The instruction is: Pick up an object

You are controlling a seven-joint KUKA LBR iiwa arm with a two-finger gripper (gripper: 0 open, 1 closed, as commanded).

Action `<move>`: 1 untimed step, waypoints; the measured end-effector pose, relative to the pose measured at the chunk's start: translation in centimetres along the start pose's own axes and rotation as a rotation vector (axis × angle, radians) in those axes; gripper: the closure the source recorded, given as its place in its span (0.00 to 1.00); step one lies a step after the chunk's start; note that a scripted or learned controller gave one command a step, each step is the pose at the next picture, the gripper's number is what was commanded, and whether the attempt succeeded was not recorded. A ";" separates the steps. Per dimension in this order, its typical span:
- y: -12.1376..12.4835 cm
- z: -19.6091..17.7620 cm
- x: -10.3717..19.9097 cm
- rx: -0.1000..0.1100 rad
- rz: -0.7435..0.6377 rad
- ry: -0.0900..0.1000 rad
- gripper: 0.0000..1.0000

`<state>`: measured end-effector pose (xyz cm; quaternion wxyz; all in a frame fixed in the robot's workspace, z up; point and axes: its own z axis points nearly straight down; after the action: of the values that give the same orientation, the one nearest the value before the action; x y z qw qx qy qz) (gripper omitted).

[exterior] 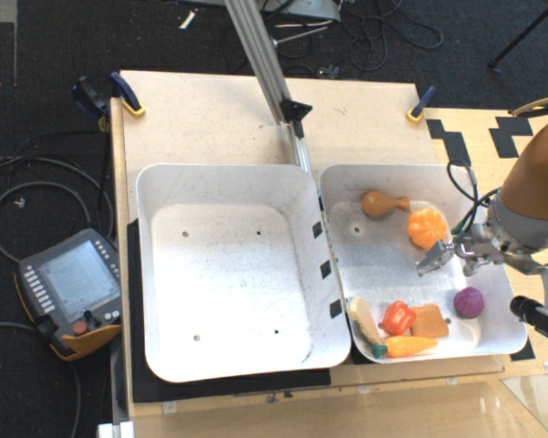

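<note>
We hang our gripper [435, 261], fingers spread and empty, in the right bin [346, 210], just near of the orange pumpkin [427, 227], ready to grasp.

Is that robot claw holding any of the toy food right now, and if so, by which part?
Nothing is held. The gripper hangs over bare floor of the right bin, just below the orange pumpkin-like toy, with nothing between its jaws.

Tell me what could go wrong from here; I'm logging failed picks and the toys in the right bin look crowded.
1. The gripper sits beside the round orange pumpkin-like toy, so a descent may nudge it aside instead of grasping it.
2. The red pepper toy, tan block and orange carrot toy lie bunched together at the white right bin's near edge, risking a double grab.
</note>
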<state>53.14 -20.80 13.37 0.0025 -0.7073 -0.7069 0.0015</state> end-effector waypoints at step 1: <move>0.1 3.9 0.0 -0.006 0.000 -0.002 0.00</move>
<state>53.22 -20.75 9.46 -0.0005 -0.7072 -0.7070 -0.0001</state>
